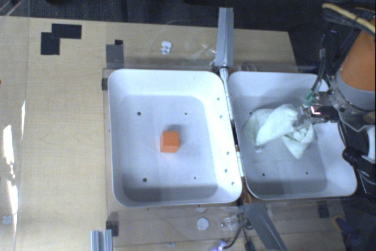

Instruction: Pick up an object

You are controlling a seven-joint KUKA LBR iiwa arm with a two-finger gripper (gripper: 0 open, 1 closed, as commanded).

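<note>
- Bench [64,126]: pale wood, far to the left of the gripper, with black tape marks [59,37] near its back left corner.
- Left bin [126,88]: white and shallow, well to the gripper's left, touching the right bin along a shared middle edge.
- Cube [170,141]: small and orange, alone on the left bin's floor, slightly in front of centre, well apart from the gripper and a whole bin away from it.
- Post [225,38]: grey metal, upright behind the seam between the two bins, up and to the left of the gripper.
- Right bin [282,185]: white, lying under the gripper.
- Cloth [276,125]: white and crumpled, heaped in the right bin just left of the gripper, its right edge reaching the gripper's tip.
- Gripper [310,113]: low over the right bin's right half, at the cloth's right edge; how far its fingers are spread, and whether they pinch the cloth, I cannot tell.
- Arm [358,67]: grey with an orange band, behind and to the right of the gripper, entering from the right.
</note>
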